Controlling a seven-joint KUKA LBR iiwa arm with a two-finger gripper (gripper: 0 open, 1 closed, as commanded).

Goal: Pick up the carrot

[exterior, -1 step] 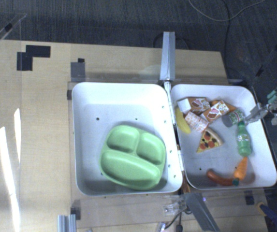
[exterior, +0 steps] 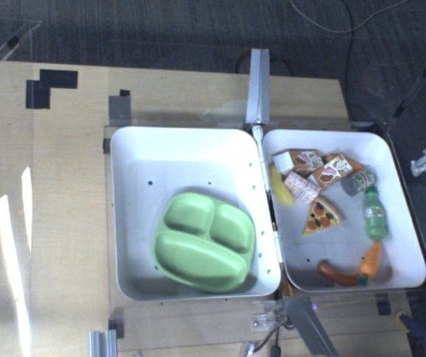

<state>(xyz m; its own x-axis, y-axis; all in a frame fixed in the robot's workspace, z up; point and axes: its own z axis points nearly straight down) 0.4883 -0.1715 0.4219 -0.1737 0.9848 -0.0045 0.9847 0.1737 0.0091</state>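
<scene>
The carrot is small and orange with a green tip at its lower end. It lies in the right bin, near the front right corner, tilted slightly from upright. A green bottle sits just above it and a red sausage lies just to its left along the front wall.
The right bin also holds a yellow banana by its left wall, a pizza slice, several small snack boxes and a grey can. A green three-compartment plate lies in the left bin. A metal post stands behind the bins.
</scene>
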